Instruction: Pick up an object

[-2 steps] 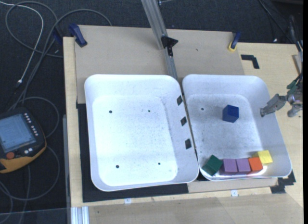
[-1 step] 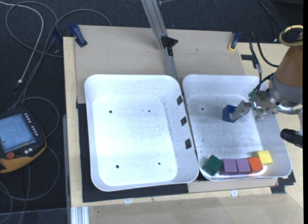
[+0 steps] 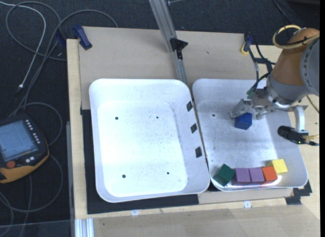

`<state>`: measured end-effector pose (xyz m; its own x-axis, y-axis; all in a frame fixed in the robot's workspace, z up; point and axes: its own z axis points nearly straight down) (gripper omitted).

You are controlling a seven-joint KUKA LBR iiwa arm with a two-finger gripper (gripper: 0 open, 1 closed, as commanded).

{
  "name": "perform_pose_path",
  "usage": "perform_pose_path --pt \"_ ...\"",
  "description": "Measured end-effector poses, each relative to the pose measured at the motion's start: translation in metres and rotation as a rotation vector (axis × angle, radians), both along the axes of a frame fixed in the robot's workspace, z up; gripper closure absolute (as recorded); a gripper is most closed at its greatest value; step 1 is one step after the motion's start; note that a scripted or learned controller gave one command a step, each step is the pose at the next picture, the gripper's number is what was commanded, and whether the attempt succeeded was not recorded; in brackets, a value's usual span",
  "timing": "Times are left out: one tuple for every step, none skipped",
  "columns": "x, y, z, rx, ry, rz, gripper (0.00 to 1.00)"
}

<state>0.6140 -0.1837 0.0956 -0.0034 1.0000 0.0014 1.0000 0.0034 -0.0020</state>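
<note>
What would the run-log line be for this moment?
arm: over right bin | gripper: above blue block | grasp: unconfirmed | row at near wall: green, purple, purple, orange, yellow blocks untouched

Left bin [image 3: 101, 96]: floor bare, so you have open room across it.
Right bin [image 3: 216, 91]: near edge blocked by a row of blocks, green block [image 3: 223, 174], purple block [image 3: 243, 175], a second purple one [image 3: 257, 174], orange block [image 3: 269, 173], yellow block [image 3: 279, 167], touching side by side.
Right bin centre: blue block [image 3: 244, 121] sits under the gripper [image 3: 252, 110]; floor to its left is free for you.
Above the bins' seam: slanted aluminium post [image 3: 165, 22] crosses overhead.
</note>
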Motion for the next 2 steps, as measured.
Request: perform_pose_path --pt "0.0 -0.001 0.015 -0.002 -0.004 -0.001 1.0" --pt "0.048 0.094 0.062 0.002 -0.009 0.007 1.0"
